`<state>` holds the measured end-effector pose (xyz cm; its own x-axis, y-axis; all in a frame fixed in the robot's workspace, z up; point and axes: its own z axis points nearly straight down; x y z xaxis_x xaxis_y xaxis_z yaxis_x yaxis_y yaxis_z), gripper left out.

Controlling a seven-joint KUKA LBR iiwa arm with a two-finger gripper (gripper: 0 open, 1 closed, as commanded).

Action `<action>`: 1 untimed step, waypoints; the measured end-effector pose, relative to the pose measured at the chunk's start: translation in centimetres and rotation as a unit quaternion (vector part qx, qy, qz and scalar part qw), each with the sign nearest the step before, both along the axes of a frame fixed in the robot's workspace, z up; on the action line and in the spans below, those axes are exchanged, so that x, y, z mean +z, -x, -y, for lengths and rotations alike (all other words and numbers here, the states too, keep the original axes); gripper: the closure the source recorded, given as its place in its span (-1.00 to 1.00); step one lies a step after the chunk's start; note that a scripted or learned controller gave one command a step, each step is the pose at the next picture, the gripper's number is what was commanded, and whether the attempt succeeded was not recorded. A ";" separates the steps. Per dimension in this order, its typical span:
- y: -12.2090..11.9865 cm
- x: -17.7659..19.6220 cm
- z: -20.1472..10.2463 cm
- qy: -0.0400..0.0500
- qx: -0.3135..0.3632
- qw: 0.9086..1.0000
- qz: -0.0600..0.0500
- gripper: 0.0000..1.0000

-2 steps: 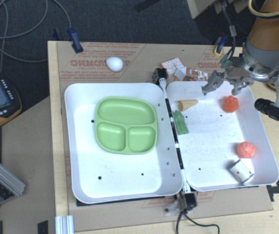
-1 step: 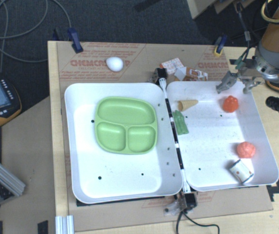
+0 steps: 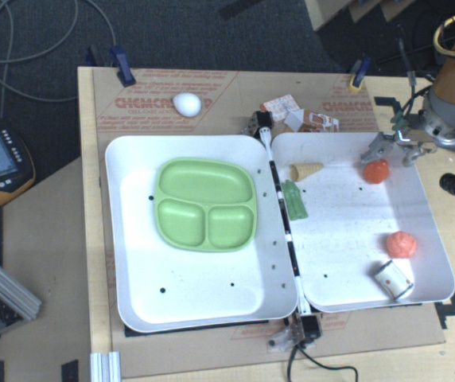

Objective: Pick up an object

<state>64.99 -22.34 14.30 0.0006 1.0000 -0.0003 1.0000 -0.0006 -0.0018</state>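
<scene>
While the gripper (image 3: 394, 140) hangs at the right bin's (image 3: 347, 289) far edge, we cannot tell how it is set; just beside it we note a red ball (image 3: 375, 171); an orange ball (image 3: 402, 244) and a white cylinder (image 3: 392, 278) lie nearer; the left bin (image 3: 132, 293) bears a green divided plate (image 3: 206, 204).

Glossy white plastic bins (image 3: 132, 293), matt green plastic tray (image 3: 206, 204), cardboard bench (image 3: 96, 118)
</scene>
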 end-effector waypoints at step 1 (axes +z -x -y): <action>-1.7 -5.9 -1.6 -0.003 0.001 1.000 -0.001 -1.00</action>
<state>66.67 -20.75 8.42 -0.0020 1.0000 0.0056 1.0000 0.0021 -0.0039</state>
